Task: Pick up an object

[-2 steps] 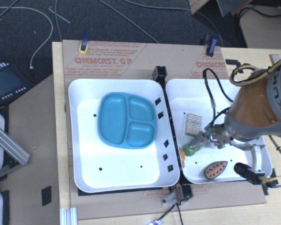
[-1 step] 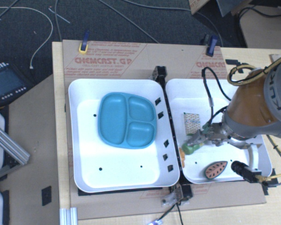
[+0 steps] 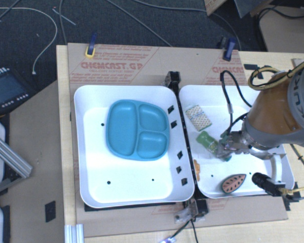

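Arm: the grey arm with its orange band (image 3: 273, 113) is reaching in from the right and leaning low over the right bin (image 3: 213, 189).

Tool: the tool (image 3: 226, 151) is sitting low at the middle of the right bin, its tip right by the green object (image 3: 206, 140); whether it is spread or closed cannot be told, and nothing is visibly gripped.

Likely target: the green object is lying just left of the tool, touching or nearly touching it; this looks like the pick being attempted, since the tool is pointing at it.

Other candidates: a small patterned white packet (image 3: 198, 117) is lying above the green object, near but apart; a brown oval object (image 3: 233, 183) is resting near the bin's front wall, well clear of the tool.

Left bin: the left bin (image 3: 88, 151) is carrying a blue divided plate (image 3: 137, 129), lying flat near its middle, away from the arm's reach.

Counter: the counter (image 3: 142, 62) is bearing both bins side by side, presumably so objects can be moved between them.

Progress: judged early, with the pick not yet done.
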You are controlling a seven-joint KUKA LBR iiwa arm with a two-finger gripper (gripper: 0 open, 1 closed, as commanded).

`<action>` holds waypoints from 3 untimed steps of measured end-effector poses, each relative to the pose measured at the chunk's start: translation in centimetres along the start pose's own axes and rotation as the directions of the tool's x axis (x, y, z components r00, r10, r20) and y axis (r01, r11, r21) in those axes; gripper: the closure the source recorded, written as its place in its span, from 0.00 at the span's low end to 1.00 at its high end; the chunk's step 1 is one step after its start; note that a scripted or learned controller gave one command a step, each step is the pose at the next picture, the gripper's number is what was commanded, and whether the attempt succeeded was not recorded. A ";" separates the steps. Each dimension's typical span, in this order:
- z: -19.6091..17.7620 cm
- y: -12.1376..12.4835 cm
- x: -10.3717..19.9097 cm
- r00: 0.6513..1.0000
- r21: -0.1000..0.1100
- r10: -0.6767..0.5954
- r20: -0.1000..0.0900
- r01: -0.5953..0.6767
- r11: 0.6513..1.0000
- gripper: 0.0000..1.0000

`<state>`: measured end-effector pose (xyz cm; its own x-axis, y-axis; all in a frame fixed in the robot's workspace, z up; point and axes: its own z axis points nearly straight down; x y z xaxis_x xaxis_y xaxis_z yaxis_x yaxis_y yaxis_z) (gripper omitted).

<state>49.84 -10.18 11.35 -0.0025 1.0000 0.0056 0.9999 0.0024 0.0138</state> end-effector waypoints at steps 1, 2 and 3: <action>-4.3 0.3 0.3 1.000 0.009 0.001 0.006 -0.001 1.000 1.00; -8.6 0.6 0.3 1.000 0.008 0.001 0.006 -0.001 1.000 1.00; -13.7 0.8 0.3 1.000 0.007 0.001 0.007 -0.001 1.000 1.00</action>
<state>50.46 -9.90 25.05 -0.0012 1.0000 -0.0009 1.0000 0.0012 0.0068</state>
